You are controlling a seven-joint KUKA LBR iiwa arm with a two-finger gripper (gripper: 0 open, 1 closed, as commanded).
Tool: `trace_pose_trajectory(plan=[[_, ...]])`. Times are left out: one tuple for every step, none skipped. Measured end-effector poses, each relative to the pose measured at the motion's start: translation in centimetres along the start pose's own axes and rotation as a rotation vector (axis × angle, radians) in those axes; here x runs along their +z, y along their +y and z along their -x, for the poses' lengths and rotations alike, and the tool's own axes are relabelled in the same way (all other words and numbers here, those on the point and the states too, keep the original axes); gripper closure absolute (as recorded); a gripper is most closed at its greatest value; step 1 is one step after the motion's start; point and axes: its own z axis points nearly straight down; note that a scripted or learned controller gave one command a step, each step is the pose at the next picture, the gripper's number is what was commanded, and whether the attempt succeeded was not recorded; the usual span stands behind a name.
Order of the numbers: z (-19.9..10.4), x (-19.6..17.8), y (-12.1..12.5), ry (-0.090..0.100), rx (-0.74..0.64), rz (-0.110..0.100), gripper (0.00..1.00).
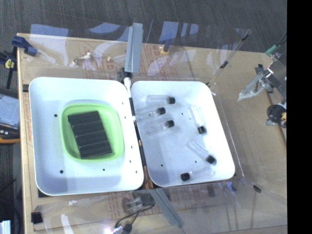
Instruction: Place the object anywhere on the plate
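A lime-green square plate [92,106] sits in the middle of the left white bin [48,169]. A black ribbed rectangular block [90,134] lies flat on the plate, turned slightly off the plate's edges and covering most of its floor. The right white bin [168,155] holds several clear vials with black caps, lying on their sides: one near the back [163,100], one in the middle [165,125], one towards the right [199,121], and one near the front right [204,153].
A grey metal bar [132,48] stands behind the seam between the bins. Clear plastic sheeting [234,62] covers the bench around the right bin. Clamps and cabling [270,82] crowd the bench's right edge. A blue clamp [22,44] grips the back left corner.
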Motion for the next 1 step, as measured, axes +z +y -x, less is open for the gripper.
trace_pose_trajectory(plan=[[0.21, 0.00, 0.21, 0.001, 0.121, 0.002, 0.00]])
